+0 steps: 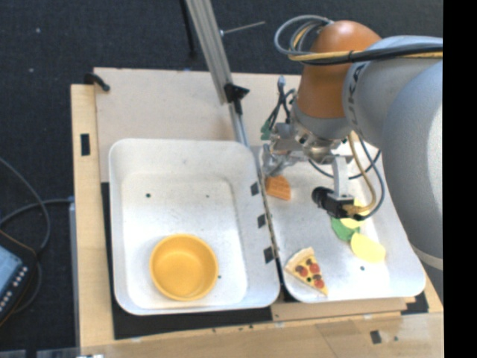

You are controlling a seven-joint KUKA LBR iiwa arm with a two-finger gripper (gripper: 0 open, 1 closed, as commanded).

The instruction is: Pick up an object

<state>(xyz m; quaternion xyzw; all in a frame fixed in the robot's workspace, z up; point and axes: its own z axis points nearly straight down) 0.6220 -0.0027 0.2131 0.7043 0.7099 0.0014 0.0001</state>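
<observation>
The gripper (pixel 277 162) hangs directly above an orange piece (pixel 279 189) lying in the right bin (pixel 402 274), hard against the divider (pixel 262 200) between the two bins; whether it is spread or closed cannot be told. The piece's long axis runs roughly across the bin. Open floor lies right of the piece, little left.

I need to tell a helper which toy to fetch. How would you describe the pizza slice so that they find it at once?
Start at the right white bin, the one the grey arm reaches over. Go to its near-left corner, by the divider between the two bins: the pizza slice lies there. It is the only triangular piece, tan with red dots, unlike the plain yellow and green pieces to its right.
</observation>
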